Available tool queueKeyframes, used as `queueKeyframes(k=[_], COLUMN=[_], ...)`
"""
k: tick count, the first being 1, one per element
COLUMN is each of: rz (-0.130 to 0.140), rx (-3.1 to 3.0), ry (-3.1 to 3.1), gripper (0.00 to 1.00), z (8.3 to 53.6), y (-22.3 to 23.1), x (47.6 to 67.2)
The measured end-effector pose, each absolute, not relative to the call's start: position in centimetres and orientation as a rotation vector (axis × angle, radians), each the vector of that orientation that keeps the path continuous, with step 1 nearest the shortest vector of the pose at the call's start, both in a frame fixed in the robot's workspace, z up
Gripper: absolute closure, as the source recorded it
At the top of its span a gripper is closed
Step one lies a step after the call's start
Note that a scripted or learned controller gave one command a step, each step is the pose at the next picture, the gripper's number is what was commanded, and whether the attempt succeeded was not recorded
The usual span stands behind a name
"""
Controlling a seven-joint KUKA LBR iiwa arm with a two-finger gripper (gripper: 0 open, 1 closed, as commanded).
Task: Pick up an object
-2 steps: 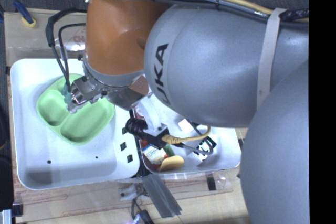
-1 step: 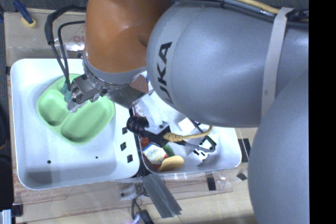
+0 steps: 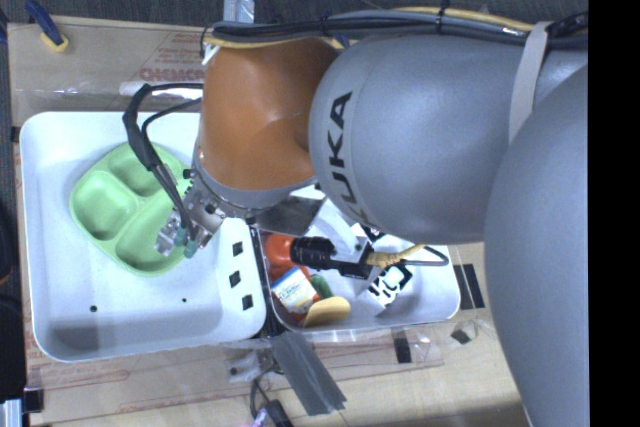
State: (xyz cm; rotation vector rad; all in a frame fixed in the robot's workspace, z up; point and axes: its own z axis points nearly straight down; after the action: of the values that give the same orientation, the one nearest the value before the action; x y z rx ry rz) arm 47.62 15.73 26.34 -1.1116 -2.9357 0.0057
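The grey arm with its orange band [image 3: 262,115] covers most of the bench and reaches into the left bin [image 3: 60,245]. My gripper [image 3: 178,237] sits low over the right lower edge of a green divided tray [image 3: 118,200] in that bin. Its fingertips are small and crowded by cables, and nothing can be made out between them. In the right bin [image 3: 430,307], just below the arm, lie a red item [image 3: 280,249], a small labelled packet [image 3: 292,290], a yellowish rounded piece [image 3: 328,311] and a black-and-white item [image 3: 392,283].
A black cable [image 3: 140,140] loops from the wrist across the green tray. The divider wall [image 3: 240,280] between the bins stands right beside the gripper. The left bin's floor [image 3: 110,300] below the tray is bare white. Cardboard lines the bench's far edge [image 3: 120,50].
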Motion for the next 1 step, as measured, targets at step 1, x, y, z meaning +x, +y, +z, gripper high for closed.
queueKeyframes(k=[1], rz=[0.001], rx=[-0.840], ry=[-3.030], gripper=[1.00], z=[30.33], y=[7.23], x=[50.37])
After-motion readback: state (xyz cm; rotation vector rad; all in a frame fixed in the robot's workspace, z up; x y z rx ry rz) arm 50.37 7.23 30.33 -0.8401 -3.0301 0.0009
